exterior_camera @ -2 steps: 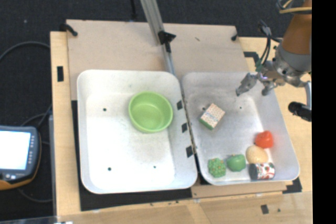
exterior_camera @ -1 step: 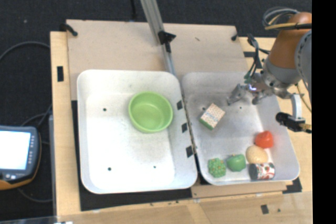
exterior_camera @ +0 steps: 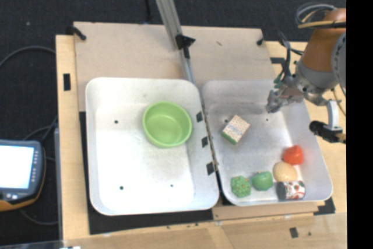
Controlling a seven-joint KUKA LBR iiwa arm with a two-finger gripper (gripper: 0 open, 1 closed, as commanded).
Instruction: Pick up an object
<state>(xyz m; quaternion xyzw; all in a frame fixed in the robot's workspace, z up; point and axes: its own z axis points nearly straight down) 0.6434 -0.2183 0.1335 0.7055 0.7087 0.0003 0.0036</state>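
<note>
Camera view is showing the gripper [exterior_camera: 275,101] hovering over the right bin [exterior_camera: 256,96], carrying nothing; whether it is parted or closed, I cannot tell. It is seemingly approaching, so the next move calls for lowering onto the patterned block [exterior_camera: 235,129].

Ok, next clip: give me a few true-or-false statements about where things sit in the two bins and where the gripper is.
1. The green bowl sits in the left bin. True.
2. The patterned block lies in the left bin beside the bowl. False: it lies in the right bin, apart from the other items.
3. The gripper is over the upper part of the right bin. True.
4. The gripper holds the red object. False: that lies in the bin near the cream egg-shaped object.
5. Two green objects lie near the right bin's bottom edge. True.
</note>
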